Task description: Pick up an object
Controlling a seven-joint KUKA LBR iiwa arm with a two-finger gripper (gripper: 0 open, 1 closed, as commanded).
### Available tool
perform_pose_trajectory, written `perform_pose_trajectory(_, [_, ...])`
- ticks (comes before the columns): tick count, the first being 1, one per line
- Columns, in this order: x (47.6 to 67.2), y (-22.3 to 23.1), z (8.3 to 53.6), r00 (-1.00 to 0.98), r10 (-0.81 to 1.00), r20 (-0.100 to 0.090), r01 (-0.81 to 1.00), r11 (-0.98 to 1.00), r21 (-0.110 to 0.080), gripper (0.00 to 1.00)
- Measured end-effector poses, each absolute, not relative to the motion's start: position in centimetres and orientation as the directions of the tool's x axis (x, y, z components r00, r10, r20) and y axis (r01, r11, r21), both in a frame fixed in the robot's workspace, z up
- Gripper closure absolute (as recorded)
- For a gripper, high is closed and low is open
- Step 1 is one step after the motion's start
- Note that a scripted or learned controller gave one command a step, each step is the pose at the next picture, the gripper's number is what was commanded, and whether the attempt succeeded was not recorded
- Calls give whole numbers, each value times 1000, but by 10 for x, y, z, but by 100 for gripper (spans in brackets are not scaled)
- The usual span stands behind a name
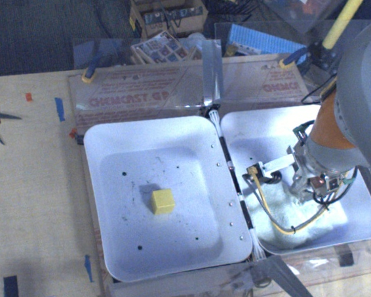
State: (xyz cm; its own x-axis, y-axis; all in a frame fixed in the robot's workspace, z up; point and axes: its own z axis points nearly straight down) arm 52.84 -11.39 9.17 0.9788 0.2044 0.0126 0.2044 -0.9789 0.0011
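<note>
A small yellow block (163, 201) lies near the middle of the left bin (107, 153), with its shadow just up and left of it. The arm comes in from the right, and its gripper (306, 187) hangs low over the middle of the right bin (249, 131), well to the right of the block and across the divider from it. The wrist and its fittings hide the bin floor under the gripper.
A yellow cable (277, 219) loops from the wrist down toward the right bin's front. A metal divider (231, 173) runs between the bins. Clear plastic sheets (140, 93) lie behind both bins, and the wooden bench (32, 193) stretches to the left.
</note>
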Motion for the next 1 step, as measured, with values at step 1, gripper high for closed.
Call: perform_pose_trajectory(1, [588, -200, 90, 980, 200, 7, 200, -980, 6, 100])
